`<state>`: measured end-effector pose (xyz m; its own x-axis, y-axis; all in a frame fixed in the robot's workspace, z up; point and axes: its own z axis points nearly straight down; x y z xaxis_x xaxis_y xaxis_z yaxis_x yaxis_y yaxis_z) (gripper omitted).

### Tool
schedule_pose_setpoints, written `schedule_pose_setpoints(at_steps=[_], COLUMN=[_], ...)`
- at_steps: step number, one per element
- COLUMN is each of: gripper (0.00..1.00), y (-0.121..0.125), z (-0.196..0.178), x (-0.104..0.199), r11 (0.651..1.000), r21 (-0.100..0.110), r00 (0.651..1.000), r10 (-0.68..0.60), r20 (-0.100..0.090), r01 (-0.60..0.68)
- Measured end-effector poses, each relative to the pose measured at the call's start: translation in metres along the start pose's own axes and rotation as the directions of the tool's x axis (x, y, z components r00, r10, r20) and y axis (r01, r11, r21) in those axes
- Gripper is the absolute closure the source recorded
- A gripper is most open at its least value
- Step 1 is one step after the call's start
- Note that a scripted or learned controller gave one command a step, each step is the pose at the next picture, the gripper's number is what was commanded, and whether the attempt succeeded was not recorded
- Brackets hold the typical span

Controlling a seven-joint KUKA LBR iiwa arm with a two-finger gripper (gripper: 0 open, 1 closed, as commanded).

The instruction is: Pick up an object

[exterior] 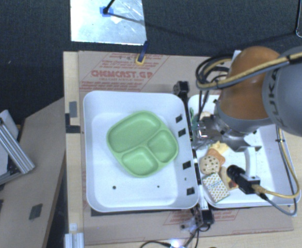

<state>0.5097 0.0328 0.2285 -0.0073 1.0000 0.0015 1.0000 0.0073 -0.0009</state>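
Hand [206, 132], its grip state hidden beneath the grey-and-orange arm [259, 87], sits low over the right bin [274, 154] near its left wall. Left of it, the left bin [96, 138] carries a green divided plate [142, 143]. Just below lie a round cracker [209, 164] and a patterned block [216, 187].

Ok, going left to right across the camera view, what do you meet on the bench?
Left white bin → green divided plate inside it → black clips on the shared bin edge → round cracker-like piece → right white bin's far side.
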Motion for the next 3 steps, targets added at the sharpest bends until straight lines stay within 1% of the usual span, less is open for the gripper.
schedule_pose_setpoints(at_steps=[1,2,3], gripper=[1.00,1.00,1.00], y=[-0.014,-0.011,-0.003], z=[0.008,0.013,0.006], x=[-0.002,-0.008,-0.017], r11=[1.000,1.000,1.000], r21=[0.000,0.000,-0.002], r00=[1.000,1.000,1.000], r10=[0.006,0.007,0.007], r20=[0.001,0.001,0.001], r01=[-0.006,-0.007,-0.007])
